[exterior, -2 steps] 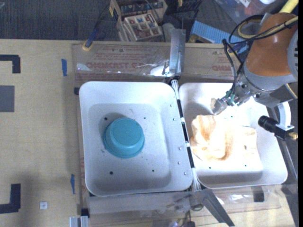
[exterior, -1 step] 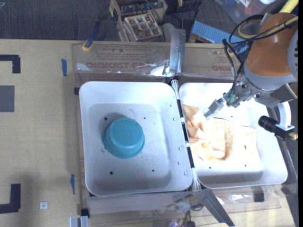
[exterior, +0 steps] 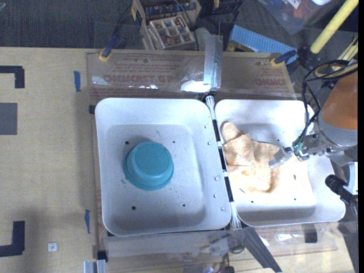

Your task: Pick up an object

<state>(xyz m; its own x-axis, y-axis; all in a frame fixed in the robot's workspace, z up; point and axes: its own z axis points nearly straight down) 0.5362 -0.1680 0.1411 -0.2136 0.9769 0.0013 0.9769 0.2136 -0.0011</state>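
Note:
A crumpled tan cloth (exterior: 248,159) lies in the right bin (exterior: 296,201), against its left wall. A teal upturned bowl (exterior: 149,164) sits in the middle of the left bin (exterior: 114,118). My gripper (exterior: 278,158) reaches in from the right, low over the right bin, with its thin fingers at the cloth's right edge. The arm's grey body and orange band stand at the right border of the view.
The divider between the two bins runs down the middle (exterior: 219,152). Cardboard and plastic sheeting (exterior: 148,75) lie behind the bins. A small dark part (exterior: 335,183) juts out near the right bin's right rim.

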